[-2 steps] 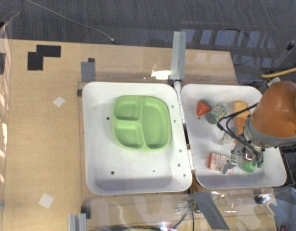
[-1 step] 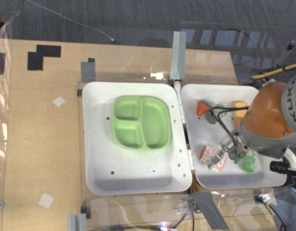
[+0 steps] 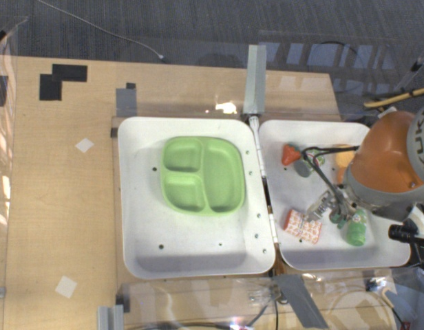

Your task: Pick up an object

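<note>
The nearest candidate for a pick is the red-and-white patterned packet (image 3: pixel 303 226), lying flat on the floor of the right bin (image 3: pixel 384 256), toward its lower left. Its long axis runs roughly from ten o'clock to four o'clock. The claw (image 3: pixel 327 207) sits just beside it, at about one o'clock from the packet, so the packet lies toward seven o'clock from the claw. The metal parts there are small and tangled in view, and I cannot tell how the claw is set, nor whether anything sits within it; nothing visibly does.

A green rounded object (image 3: pixel 355 232) lies just beside the claw at about four o'clock, close under the wrist. A red piece (image 3: pixel 290 155) rests near the bin's upper left, with a small grey object (image 3: pixel 303 168) just beside it, and an orange-yellow item (image 3: pixel 344 159) peeks out by the arm's orange band (image 3: pixel 384 153). A dark cable crosses from the red piece toward the claw.

My judgement is that the pick is not yet made: a short shift toward seven o'clock, with the grip across the packet's narrow side, would be what the move calls for.

The left bin (image 3: pixel 136 205) holds a green divided plate (image 3: pixel 201 174), well apart from the arm. Both bins rest on the wooden worktop (image 3: pixel 54 212).
</note>
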Controlling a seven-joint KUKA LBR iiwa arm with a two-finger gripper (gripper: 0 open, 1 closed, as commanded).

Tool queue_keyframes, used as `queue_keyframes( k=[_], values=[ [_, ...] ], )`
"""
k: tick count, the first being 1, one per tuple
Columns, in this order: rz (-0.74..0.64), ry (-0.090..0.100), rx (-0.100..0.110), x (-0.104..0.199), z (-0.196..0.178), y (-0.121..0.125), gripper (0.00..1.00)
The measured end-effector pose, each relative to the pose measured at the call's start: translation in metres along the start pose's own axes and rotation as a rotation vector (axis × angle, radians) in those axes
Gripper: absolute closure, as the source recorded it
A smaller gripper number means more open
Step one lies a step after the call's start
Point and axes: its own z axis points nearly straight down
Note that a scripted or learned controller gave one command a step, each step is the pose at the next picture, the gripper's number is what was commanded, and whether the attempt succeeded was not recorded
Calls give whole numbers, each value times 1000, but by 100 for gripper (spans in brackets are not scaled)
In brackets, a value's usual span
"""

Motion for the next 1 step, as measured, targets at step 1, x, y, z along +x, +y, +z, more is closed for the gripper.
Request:
queue_keyframes(
  k=[1],
  values=[
    [610, 22, 21, 31, -78, 51, 100]
  ],
)
